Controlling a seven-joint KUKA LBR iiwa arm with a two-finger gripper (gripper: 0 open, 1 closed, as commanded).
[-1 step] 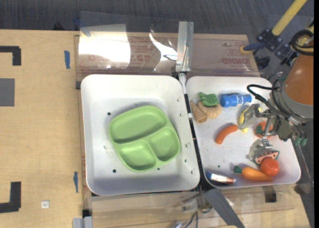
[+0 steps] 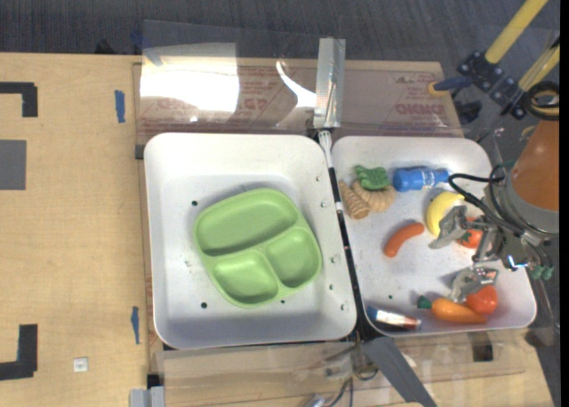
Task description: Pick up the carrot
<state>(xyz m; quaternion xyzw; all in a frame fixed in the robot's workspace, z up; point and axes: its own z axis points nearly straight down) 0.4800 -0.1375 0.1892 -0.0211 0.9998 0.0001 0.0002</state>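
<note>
The carrot (image 2: 453, 311) is orange with a small green top at its left end. It lies on its side along the front wall of the right bin (image 2: 418, 276). A red tomato (image 2: 484, 300) touches its right end. My gripper (image 2: 460, 254) hangs over the right side of this bin, open. One metal finger (image 2: 450, 223) is beside a yellow fruit (image 2: 442, 208), and the other finger (image 2: 468, 283) is just above the carrot and tomato. A small orange-red patch shows between the fingers; I cannot tell what it is.
The right bin also holds an orange-red pepper (image 2: 404, 238), a tan pastry (image 2: 364, 200), a green vegetable (image 2: 372, 176), a blue bottle (image 2: 412, 179) and a marker (image 2: 396, 317) at the front. A green divided plate (image 2: 256, 245) lies in the left bin (image 2: 178, 174).
</note>
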